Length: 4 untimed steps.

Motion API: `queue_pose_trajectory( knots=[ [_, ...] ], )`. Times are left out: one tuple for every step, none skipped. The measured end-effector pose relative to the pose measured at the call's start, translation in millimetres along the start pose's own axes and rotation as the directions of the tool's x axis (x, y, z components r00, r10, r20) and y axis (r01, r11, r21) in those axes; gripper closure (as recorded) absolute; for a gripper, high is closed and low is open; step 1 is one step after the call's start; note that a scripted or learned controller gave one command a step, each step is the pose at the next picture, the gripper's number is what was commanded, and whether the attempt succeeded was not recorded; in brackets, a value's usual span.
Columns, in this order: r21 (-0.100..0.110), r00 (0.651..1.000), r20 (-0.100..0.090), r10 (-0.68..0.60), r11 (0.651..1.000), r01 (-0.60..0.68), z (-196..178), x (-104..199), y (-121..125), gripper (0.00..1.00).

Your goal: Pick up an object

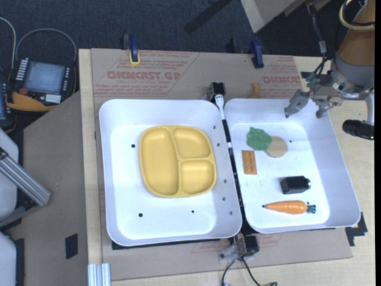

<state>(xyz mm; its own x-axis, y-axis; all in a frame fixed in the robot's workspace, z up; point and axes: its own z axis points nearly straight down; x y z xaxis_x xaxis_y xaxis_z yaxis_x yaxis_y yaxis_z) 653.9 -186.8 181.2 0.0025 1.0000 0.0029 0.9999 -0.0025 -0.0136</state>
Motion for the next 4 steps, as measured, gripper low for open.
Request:
queue_pose_trajectory(
  knots=[
    [-0.013,1.000,0.003,-0.003,1.000,0.003,-7.9,0.3,3.2,0.00],
    [-0.008,1.000,0.002,-0.003,1.000,0.003,35.0,0.8,1.4,0.00],
    [-0.007,1.000,0.001,-0.004,1.000,0.004,79.1,6.3,0.9,0.00],
    [-0.010,1.000,0.002,-0.004,1.000,0.005,97.8,7.1,0.8,0.00]
  ],
)
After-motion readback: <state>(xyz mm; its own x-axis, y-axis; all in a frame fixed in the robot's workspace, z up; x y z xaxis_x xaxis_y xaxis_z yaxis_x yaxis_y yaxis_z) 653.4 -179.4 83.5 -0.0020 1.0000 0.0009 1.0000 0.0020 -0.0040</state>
